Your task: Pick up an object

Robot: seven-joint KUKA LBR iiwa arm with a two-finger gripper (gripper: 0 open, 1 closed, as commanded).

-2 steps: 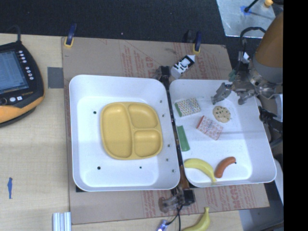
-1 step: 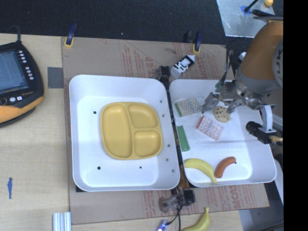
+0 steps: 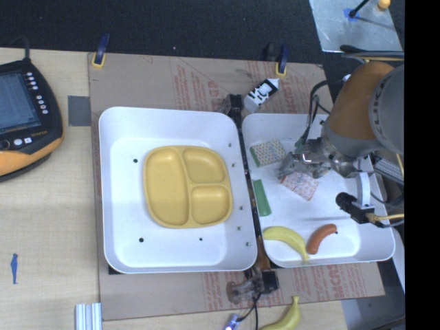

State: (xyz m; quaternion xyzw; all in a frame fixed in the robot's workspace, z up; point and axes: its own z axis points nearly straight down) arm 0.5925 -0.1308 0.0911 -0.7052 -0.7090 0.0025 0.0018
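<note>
The right bin [image 3: 323,253] holds a yellow banana [image 3: 287,239] and an orange-red sausage [image 3: 321,238] near its front wall. A green stick [image 3: 261,197] lies along its left side, with a green patterned pad [image 3: 267,152] behind it and a pink speckled pad [image 3: 300,184] in the middle. My gripper [image 3: 297,165] hangs low over the bin's middle, just behind the pink pad and right of the green pad. The wrist covers its fingertips.
The left bin [image 3: 117,184] holds a yellow divided plate [image 3: 187,185]. A tablet controller [image 3: 24,119] lies at the far left of the bench. A second banana [image 3: 285,316] lies outside the bins at the front. A black-and-white tag [image 3: 261,93] sits behind the bins.
</note>
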